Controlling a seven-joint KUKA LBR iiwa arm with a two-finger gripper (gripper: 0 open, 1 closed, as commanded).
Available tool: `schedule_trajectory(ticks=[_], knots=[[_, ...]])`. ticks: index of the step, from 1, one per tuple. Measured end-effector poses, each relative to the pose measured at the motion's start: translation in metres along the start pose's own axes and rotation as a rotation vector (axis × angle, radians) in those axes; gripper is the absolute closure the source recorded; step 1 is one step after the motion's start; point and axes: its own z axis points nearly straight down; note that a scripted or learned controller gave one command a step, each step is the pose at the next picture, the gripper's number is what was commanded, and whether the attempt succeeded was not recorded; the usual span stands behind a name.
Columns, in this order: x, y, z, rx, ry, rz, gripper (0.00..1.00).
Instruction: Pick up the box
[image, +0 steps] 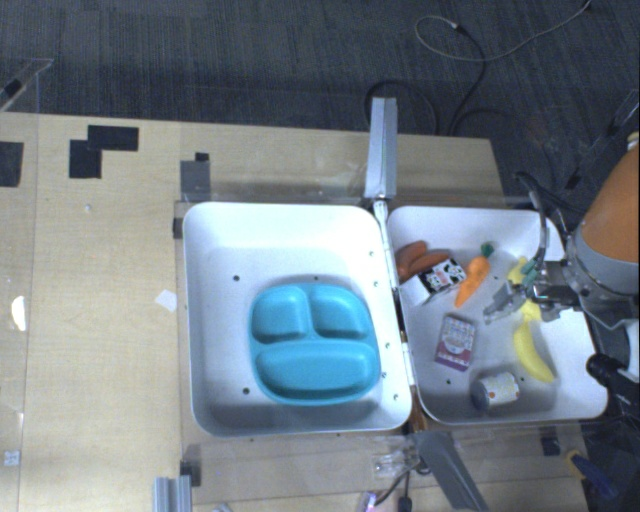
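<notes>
Hovering over the right bin (560, 405), near its right wall: gripper (508, 297), metal fingers pointing left, reaching in from the grey arm (610, 270) with its orange band. Cannot tell whether open or closed; too small and blurred against the white floor. Nothing seen held.

Lying just below and left of the gripper, flat on the bin floor: box (456, 342), small, purple and white, slightly tilted, apart from the gripper and touching nothing around it. Bare floor on all four sides of the box, widest towards the bin's left wall.

Close around the gripper: carrot (472, 281) up and to the left, banana (532, 352) just below and right, a yellow-green bit (518, 270) right beside the fingers, hard to identify. Further up-left: a black-and-white carton (442, 276) and a brown sausage-like thing (414, 259), crowded against the divider. Near the front rim, below the box: a grey can (496, 389) on its side.

Beyond the divider, in the left bin (210, 330): a blue sectioned plate (314, 342), well apart from everything else.

Under both bins: wooden desk (90, 300), black marks at its upper left. Cut off at the right edge: most of the arm, with dark cables partly hiding the bin's right wall.
</notes>
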Motion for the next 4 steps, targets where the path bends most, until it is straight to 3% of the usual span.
schedule_trajectory(ticks=[1,2,3,4], knots=[[0.001,0.002,-0.011,-0.005,0.0,-0.003,1.0],[-0.053,0.057,-0.063,-0.003,-0.002,0.077,1.0],[-0.041,0.121,-0.098,-0.004,-0.002,0.115,1.0],[-0.065,0.172,-0.16,-0.005,-0.003,0.146,1.0]])
